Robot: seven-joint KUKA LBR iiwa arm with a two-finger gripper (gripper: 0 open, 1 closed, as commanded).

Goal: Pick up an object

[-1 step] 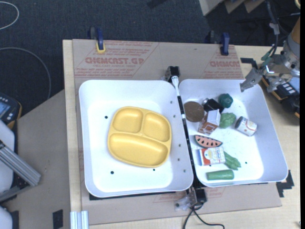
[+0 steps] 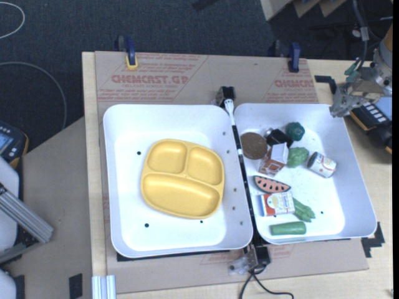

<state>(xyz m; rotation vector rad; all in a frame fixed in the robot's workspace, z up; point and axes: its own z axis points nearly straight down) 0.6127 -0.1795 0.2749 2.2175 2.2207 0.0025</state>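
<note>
Right bin (image 2: pixel 349 167) holds clustered toys; claw (image 2: pixel 341 108) hovers at its far-right rim.

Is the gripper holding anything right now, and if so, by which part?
Nothing is held. The gripper hangs over the right bin's far right corner, with no object between its fingers; the toy food lies loose in the bin.

End effector (image 2: pixel 341 104) hangs low, upper right.

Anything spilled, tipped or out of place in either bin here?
One thing: the small can in the right bin lies on its side near the broccoli. Nothing spilled outside the bins. The yellow tray sits flat in the left bin, slightly rotated.
</note>
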